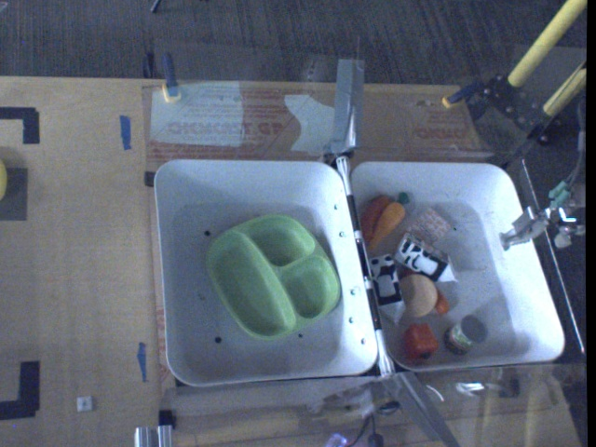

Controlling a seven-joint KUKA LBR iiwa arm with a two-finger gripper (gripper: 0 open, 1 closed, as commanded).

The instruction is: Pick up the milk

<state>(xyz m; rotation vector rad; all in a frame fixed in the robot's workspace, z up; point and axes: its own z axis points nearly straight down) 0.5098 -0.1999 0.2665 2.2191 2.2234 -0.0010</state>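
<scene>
Camera view: milk lies left of claw.

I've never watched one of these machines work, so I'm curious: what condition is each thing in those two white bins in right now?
Green plate: flat in the left bin, nothing in its compartments.
Milk carton: lying tipped over in the right bin, among the food.
Carrot: lying against the divider.
Tomato: resting near the front edge.
Small can: upright beside it.
Gripper: over the bin's right edge, holding nothing.
</scene>
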